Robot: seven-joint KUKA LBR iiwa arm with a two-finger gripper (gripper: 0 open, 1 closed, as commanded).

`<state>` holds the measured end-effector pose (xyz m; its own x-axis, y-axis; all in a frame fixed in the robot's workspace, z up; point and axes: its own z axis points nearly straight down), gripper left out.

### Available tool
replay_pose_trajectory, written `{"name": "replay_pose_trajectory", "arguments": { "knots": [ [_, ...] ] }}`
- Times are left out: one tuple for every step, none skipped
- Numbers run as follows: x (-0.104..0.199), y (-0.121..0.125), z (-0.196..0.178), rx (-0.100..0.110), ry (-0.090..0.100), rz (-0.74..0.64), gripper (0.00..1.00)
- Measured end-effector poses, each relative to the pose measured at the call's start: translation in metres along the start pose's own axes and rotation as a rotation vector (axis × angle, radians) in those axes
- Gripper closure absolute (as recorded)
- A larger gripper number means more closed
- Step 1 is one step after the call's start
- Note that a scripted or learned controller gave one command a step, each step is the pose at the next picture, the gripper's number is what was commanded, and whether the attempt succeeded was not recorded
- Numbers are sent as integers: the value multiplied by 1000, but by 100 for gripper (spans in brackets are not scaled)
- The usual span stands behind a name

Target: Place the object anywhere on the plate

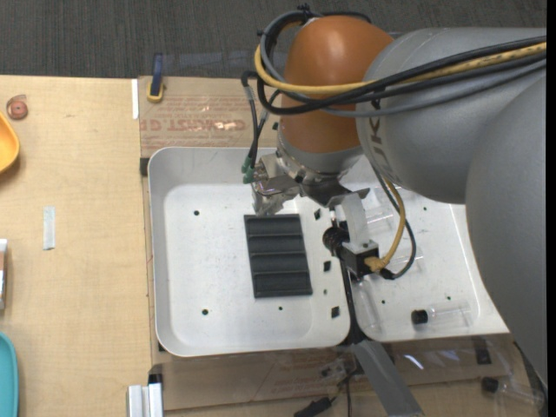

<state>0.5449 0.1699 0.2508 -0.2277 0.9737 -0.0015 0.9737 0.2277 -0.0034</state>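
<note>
Overhead, the grey arm (452,120) with its orange band (334,76) reaches in from the right and hangs over the far edge of the left white bin (187,320). Its gripper (271,194) sits just above the object (280,255), a dark, flat rectangular block with three raised ribs running across its width, lying near the centre of that bin's floor. Whether the tool is clenched or released cannot be told. The right bin (434,328) holds a small clear item with a black cap (439,317).
</note>
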Motion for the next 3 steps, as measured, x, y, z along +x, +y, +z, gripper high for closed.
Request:
{"name": "replay_pose_trajectory", "arguments": {
  "knots": [
    [-6,55,27,-2,0,-435,100],
    [30,51,55,-1,0,-454,100],
    [41,33,66,-2,0,-1035,100]
  ]
}}
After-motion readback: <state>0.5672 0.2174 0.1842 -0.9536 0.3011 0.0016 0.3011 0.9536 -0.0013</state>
